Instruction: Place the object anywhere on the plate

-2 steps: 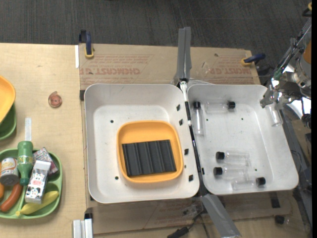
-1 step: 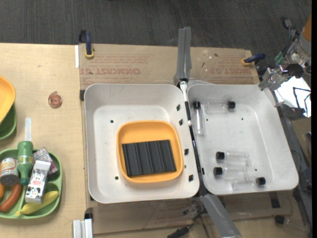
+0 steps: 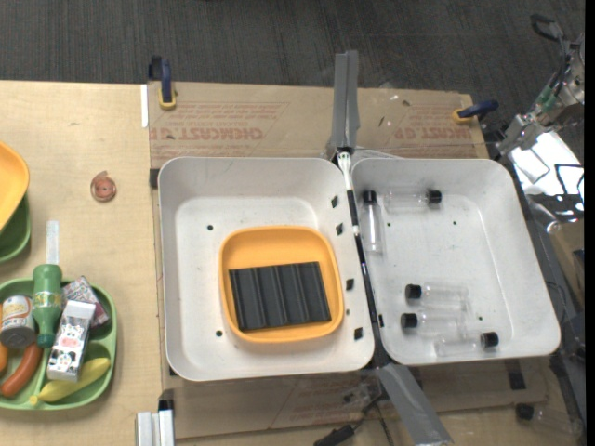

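An orange square plate [image 3: 279, 241] sits in the middle of the left white bin [image 3: 186, 193]. A black ribbed rectangular slab [image 3: 281, 296] lies flat on the plate and covers most of its floor. Several clear plastic vials with black caps lie in the right white bin [image 3: 507, 249]: one along the left wall [image 3: 371, 221], one near the back [image 3: 409, 198], and others towards the front [image 3: 437, 296] [image 3: 456, 334].
A green tray [image 3: 93, 379] of toy food and bottles stands on the wooden table at the far left, with an orange bowl [image 3: 9, 189] behind it. A small pink disc [image 3: 103, 188] lies on the table. Clamps [image 3: 165, 86] hold cardboard behind the bins.
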You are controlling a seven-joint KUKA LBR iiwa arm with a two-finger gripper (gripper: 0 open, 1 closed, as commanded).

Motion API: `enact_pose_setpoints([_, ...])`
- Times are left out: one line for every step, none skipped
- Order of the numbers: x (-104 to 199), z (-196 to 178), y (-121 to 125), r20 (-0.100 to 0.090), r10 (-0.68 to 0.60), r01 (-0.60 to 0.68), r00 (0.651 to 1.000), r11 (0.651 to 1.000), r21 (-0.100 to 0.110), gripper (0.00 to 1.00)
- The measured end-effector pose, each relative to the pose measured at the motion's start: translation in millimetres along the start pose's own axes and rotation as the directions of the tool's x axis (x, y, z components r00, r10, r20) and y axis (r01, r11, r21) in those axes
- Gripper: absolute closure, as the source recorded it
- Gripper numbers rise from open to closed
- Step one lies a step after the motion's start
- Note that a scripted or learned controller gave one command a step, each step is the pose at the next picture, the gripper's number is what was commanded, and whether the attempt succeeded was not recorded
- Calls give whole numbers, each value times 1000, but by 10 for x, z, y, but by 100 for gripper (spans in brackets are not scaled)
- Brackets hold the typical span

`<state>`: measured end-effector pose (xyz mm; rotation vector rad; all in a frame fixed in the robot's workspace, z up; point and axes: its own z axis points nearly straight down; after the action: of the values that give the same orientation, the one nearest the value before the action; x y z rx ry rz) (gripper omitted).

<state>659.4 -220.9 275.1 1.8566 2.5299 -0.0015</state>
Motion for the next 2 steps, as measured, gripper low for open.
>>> enact_pose_setpoints([-17, -512, -2, 0, -266, 266, 964, 964, -1, 100])
enact_pose_setpoints([331, 22, -1097, -3, -443, 443, 896, 896, 0, 100])
